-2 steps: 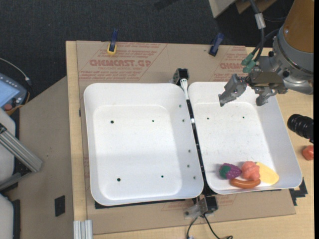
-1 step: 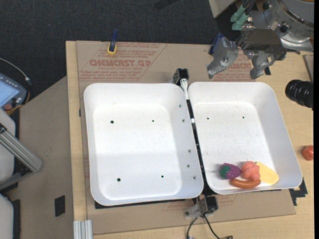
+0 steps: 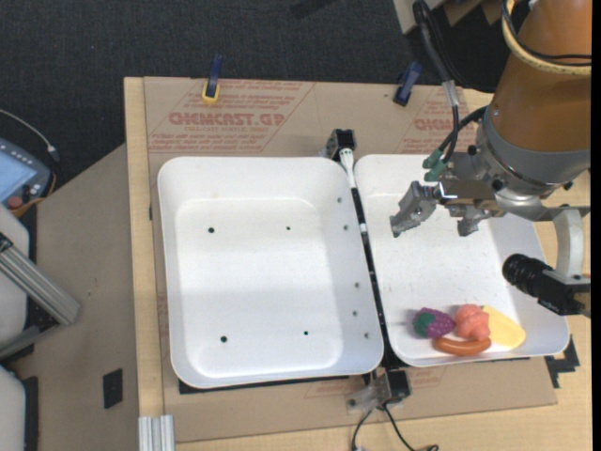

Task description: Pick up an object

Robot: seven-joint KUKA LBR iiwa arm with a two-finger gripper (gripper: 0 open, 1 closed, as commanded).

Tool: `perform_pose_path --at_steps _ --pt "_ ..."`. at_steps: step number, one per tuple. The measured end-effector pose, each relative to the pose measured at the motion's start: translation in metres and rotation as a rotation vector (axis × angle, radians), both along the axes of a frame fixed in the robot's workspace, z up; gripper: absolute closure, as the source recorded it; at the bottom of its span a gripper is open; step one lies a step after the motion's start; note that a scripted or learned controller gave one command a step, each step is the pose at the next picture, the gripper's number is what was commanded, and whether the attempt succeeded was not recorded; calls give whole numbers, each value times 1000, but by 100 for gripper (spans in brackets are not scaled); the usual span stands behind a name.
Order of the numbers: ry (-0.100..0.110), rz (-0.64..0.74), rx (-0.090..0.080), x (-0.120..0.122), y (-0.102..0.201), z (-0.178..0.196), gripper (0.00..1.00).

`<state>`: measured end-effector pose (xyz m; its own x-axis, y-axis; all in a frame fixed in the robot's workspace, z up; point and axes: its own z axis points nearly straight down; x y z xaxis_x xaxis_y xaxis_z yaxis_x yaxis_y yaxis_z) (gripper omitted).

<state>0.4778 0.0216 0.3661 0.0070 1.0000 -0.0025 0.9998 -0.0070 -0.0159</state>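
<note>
Camera view | gripper (image 3: 439, 212) hangs over the upper part of the right bin (image 3: 441, 289), fingers spread apart, nothing between them, touching no object | toy food cluster at that bin's near edge: purple grapes (image 3: 432, 322), pink piece (image 3: 472, 321), orange sausage (image 3: 461, 345), yellow piece (image 3: 507, 331) | left bin (image 3: 188, 280) alongside

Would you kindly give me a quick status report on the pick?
Hand open, holding nothing, over right bin. Toy food cluster at that bin's near edge, untouched: purple grapes, orange piece, yellow piece. Nothing between hand and cluster.
</note>
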Motion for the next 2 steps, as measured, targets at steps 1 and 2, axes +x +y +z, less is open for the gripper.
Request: perform_pose_path --at_steps 1,2 --pt "-13 5 3 2 -11 -23 0" --pt "-12 5 3 1 -17 -50 0"
